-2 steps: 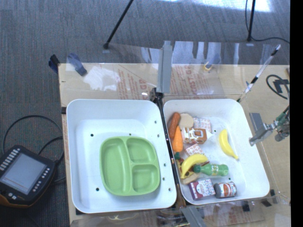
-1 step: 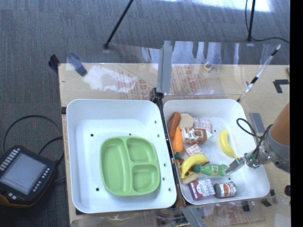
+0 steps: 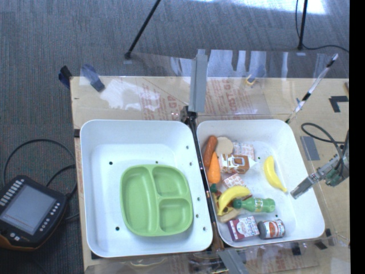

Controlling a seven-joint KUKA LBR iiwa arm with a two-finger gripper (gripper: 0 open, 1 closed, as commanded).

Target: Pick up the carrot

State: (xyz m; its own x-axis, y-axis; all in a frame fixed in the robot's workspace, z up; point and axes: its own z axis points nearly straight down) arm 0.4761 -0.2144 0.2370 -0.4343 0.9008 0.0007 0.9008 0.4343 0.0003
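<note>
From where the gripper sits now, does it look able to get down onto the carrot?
Probably, but tightly: the carrot lies uncovered against the right bin's left wall, flanked by a sausage and carton. The gripper sits across the bin.

Green tray [image 3: 157, 200] in L bin [image 3: 91, 153]; bananas [image 3: 274, 174], bottle [image 3: 254, 204] R bin [image 3: 311, 210].

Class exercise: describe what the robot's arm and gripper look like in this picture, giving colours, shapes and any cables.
At the right edge, the gripper is a slim, pale grey metal piece tapering to a darker tip. Behind it sits a bulkier grey block with a greenish tinge. A thin black cable loops nearby.
</note>
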